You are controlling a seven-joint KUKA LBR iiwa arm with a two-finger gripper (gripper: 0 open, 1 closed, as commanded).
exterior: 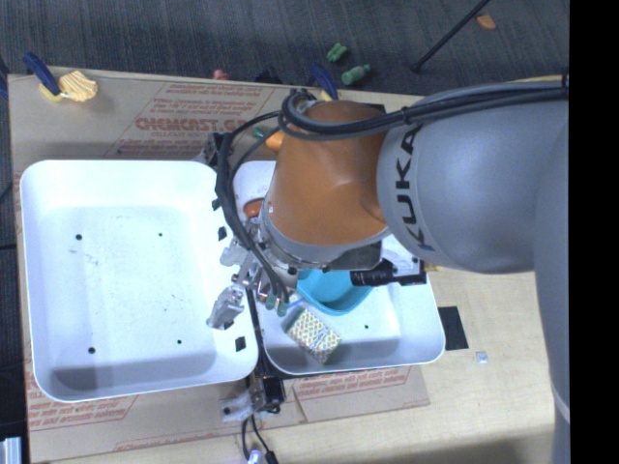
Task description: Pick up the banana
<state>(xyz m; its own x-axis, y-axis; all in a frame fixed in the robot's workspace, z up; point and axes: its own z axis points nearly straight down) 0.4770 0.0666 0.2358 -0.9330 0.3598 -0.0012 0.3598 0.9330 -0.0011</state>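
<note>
- I can't pick out the banana — likely under the arm (329, 177) in the right bin (421, 341).
- Gripper (232, 307) sits low over the bins' shared edge; finger state I cannot tell.
- Blue cup (334, 293) and patterned block (314, 333) lie just beside it.

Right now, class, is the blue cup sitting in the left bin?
No. The blue cup sits in the right bin, beside the patterned box, partly under the arm.

Looks like a robotics lab setup to me. You've got a big KUKA arm (455, 182) over two white bins (116, 269) on a cardboard-covered bench (174, 114), with dark carpet (145, 17) and a stand's legs (464, 22) behind it.
</note>
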